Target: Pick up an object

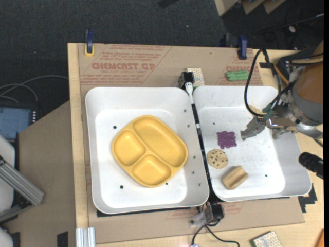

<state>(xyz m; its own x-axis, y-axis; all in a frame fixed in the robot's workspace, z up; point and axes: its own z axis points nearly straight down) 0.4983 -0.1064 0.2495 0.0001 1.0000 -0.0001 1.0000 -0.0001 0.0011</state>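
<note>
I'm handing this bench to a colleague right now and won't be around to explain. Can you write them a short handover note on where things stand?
Gripper: over the right bin, near its middle, with nothing seen between its fingers; open or shut is not clear from this angle.
Objects in the right bin: purple piece just left of the gripper, cookie below it by the divider, tan block near the front edge.
Left bin: holds the yellow divided plate.
Done: no pick yet; all objects lie on the bin floors.
Left: grasp one object and lift it. The purple piece looks closest.
</note>
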